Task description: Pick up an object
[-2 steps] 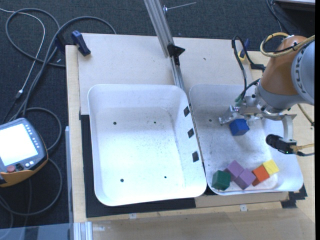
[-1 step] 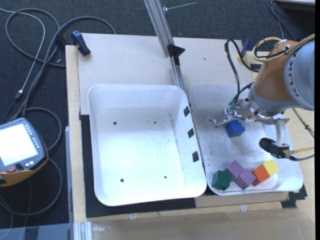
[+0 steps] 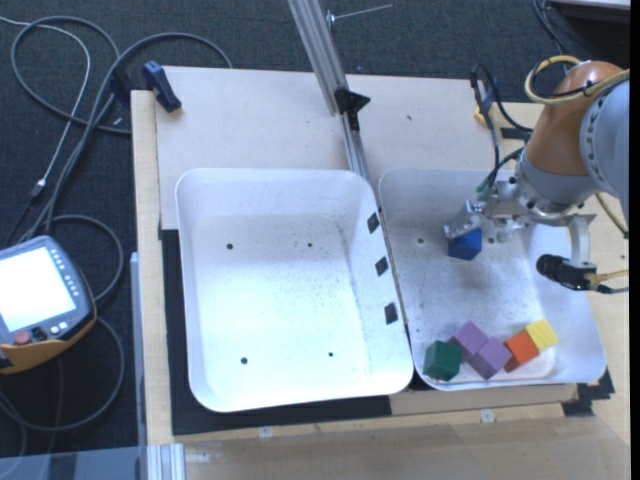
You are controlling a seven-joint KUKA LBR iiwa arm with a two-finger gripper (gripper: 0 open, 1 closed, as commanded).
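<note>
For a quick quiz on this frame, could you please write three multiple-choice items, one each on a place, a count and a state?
1. Where do the loose blocks lie?
A. Right bin's near edge
B. Left bin's middle
C. On the bench

2. How many loose blocks lie there?
A. Two
B. Five
C. Eight

3. What is between the gripper's fingers?
A. A blue block
B. A red ball
C. Nothing

Answers: 1 A, they cluster along the right bin's near rim. 2 B: green block, two purple blocks, orange block, yellow block. 3 A, the gripper has the blue block at its fingertips.
</note>
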